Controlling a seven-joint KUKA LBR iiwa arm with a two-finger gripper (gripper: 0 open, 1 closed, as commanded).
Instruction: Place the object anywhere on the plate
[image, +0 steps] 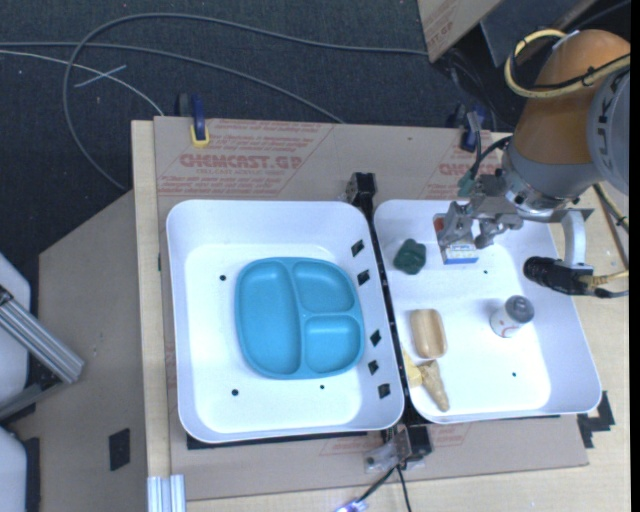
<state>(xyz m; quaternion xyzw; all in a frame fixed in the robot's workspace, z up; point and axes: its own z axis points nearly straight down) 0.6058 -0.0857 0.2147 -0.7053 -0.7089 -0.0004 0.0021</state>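
Nearest the lens, at the lower edge: a clamp and cable (395, 462) at the front of the tabletop (300, 480), where the two white bins meet.

Left bin (190, 320): holds a blue divided plate (298, 317) with three compartments, lying flat near the bin's centre. A row of small black clips runs along the seam between the bins.

Right bin (560, 370): four loose items.
- Dark green lump (409, 257), rear left of the bin, close to the seam.
- Tan oblong piece (428, 332), bread-like, left of centre.
- Pale yellowish piece (430, 383), banana-like, just in front of the tan one, near the front rim.
- Small round grey-and-white object (512, 315) with a red mark, right of centre, well apart from the others.
Which of these is the task's object cannot be told; all four sit in the right bin, separated from the plate by the bin walls.

Arm: enters from the right, orange band (570, 85) high at the rear right corner, grey wrist angled down and left over the back of the right bin. A black cylindrical fitting (555, 273) sticks out on the arm's right side above the bin wall.

Tool (460, 248): low over the rear of the right bin, just right of the green lump and apart from it. A white-and-blue part shows at its tip. Whether it is spread or closed cannot be told from this angle; nothing is visibly gripped.

Rear of the board: blue and yellow clamp (199, 121) at the left corner; loose white cables on the dark floor (100, 60).
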